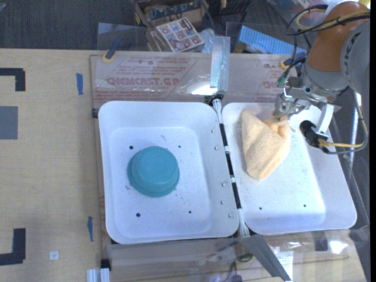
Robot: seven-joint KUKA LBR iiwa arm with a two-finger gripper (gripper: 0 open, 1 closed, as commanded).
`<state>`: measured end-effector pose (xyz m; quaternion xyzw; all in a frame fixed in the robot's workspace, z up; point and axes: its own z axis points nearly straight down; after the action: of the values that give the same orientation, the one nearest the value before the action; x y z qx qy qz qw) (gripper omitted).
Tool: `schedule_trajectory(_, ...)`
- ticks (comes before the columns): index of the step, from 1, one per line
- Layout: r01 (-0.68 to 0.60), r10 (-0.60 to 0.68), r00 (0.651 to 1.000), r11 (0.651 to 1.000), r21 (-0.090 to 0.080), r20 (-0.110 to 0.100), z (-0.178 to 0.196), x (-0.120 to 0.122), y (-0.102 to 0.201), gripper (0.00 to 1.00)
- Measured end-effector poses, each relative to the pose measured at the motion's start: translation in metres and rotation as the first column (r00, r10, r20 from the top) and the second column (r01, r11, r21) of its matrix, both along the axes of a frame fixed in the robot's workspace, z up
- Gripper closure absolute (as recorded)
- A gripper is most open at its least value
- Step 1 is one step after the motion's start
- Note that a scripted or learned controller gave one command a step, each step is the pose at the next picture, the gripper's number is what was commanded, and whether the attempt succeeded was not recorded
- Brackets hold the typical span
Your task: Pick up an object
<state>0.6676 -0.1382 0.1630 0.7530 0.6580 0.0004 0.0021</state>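
A tan folded cloth [262,148] lies in the right white bin [305,207], spread from the bin's upper left toward its middle. My gripper [282,114] hangs over the cloth's upper right corner, and its tip meets the fabric there. That corner looks slightly raised toward the gripper. A teal upside-down bowl [154,170] sits in the middle of the left white bin [117,128], far from the gripper.
The grey arm with its orange band [329,46] comes in from the upper right, with cables [329,143] hanging over the right bin's right side. Cardboard, boxes and clutter [176,34] lie behind the bins.
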Motion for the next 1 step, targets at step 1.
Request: schedule_trajectory(1,0.0,0.0,1.0,1.0,0.0,0.0,0.0001,0.0,0.0001,0.0)
